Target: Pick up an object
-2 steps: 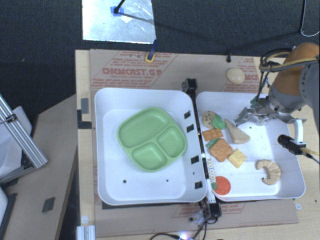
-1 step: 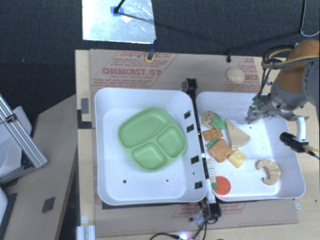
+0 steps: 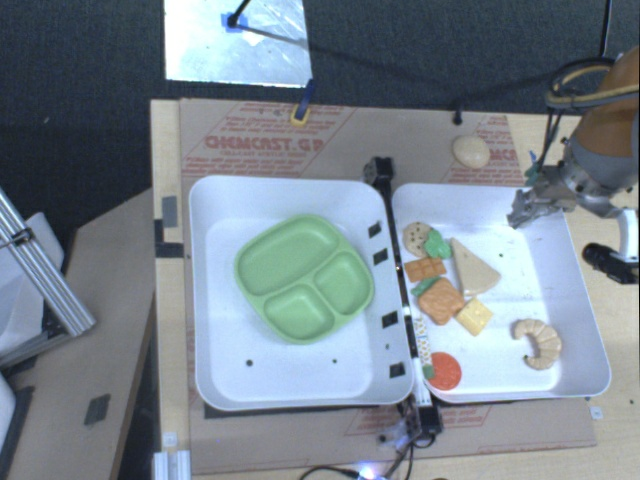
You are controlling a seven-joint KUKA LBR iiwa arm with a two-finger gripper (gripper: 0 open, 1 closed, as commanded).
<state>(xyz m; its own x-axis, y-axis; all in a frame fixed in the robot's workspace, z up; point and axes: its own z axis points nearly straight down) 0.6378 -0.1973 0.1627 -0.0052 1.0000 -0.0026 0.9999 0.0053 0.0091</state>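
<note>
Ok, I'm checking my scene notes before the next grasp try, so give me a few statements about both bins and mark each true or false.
1. The green divided plate lies in the left bin. True.
2. The croissant sits on the green plate. False: it lies in the right bin, near the front right corner.
3. The tomato lies near the front of the right bin, by the divider. True.
4. The gripper is over the left bin. False: it is over the right bin's back right part.
5. The round bun is inside the right bin. False: it rests on the cardboard behind it.
</note>
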